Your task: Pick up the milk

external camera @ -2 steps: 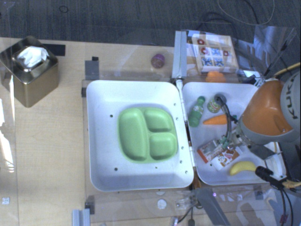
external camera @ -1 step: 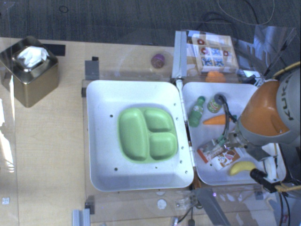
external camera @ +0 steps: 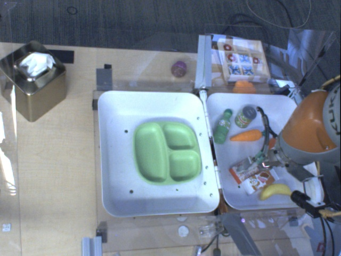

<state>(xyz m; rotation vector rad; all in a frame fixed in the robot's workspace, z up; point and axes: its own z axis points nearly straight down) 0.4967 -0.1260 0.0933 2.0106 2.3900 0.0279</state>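
The gripper (external camera: 266, 161) hangs low in the right bin (external camera: 282, 103), its grip impossible to tell, touching the flattened milk carton (external camera: 250, 175) near the bin's front edge. A curved yellow banana (external camera: 274, 191) lies just beside it. The left bin (external camera: 114, 143) holds a glossy green divided tray (external camera: 167, 151) on the pale wooden bench (external camera: 48, 164).

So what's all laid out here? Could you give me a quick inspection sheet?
Surface: wooden bench bearing two white bins, left bin, right bin.
Job's things: milk carton lying flat in the right bin.
Clutter: green divided tray in the left bin; green bottle, can, carrot, banana in the right.
Hand: hand low beside the carton; grip unclear.
Cables: black cable on the floor.
Surroundings: tissue box, picture book.
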